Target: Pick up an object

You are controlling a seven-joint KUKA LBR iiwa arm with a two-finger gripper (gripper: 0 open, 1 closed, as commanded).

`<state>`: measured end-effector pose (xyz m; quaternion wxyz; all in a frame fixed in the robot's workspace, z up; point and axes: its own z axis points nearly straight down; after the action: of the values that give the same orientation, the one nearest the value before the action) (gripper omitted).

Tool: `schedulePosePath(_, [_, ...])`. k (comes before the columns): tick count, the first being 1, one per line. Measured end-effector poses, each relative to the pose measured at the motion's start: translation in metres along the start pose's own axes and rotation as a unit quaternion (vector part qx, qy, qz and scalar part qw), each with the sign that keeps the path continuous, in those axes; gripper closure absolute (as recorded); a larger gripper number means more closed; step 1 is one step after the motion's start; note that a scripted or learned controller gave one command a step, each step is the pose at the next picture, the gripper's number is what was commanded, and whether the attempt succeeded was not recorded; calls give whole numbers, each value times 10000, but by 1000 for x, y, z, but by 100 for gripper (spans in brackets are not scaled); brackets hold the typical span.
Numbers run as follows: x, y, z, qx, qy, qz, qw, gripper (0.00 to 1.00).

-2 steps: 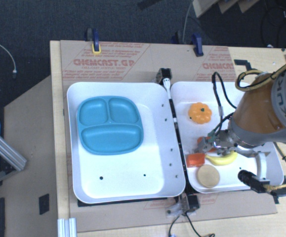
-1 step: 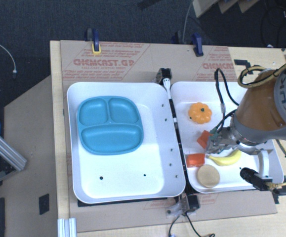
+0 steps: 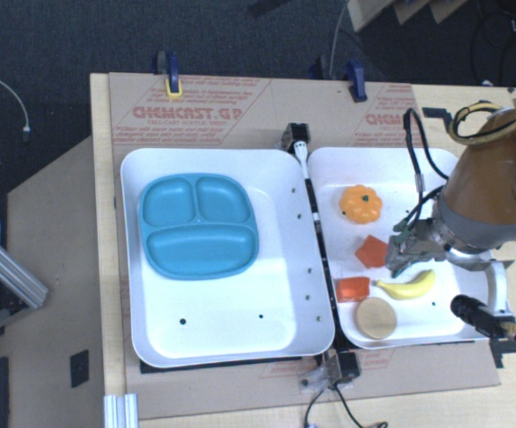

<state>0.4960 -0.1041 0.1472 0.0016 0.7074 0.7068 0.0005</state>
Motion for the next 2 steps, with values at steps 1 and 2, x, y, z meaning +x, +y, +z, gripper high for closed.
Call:
schedulePosePath(1, [6,9,-57,-23,-3,-14,10000,100])
schedulePosePath(2, [6,10,-85,-3,0,-9,10000,100])
